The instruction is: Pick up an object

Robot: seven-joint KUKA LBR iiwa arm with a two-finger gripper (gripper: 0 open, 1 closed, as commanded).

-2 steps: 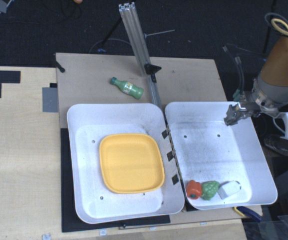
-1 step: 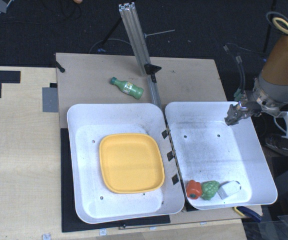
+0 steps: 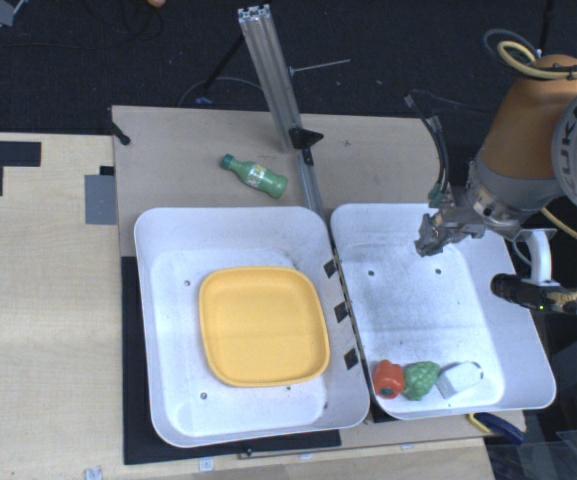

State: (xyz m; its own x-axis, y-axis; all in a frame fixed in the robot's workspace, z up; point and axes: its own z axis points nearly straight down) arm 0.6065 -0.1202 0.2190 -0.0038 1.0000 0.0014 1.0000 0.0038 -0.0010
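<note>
Tool (image 3: 431,240) up top — red obj (image 3: 388,377) well below.

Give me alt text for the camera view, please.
The gripper hangs over the right bin's far end, away from the red, green and white objects in its near corner. The left bin holds a yellow plate; a green bottle lies on the bench behind.

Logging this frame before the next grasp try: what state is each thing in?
Green bottle: lying on its side on the bench, outside both bins.
Yellow plate: flat in the left bin.
Red, green and white items: bunched in the right bin's near corner.
Pincer: over the right bin, holding nothing visible.
</note>
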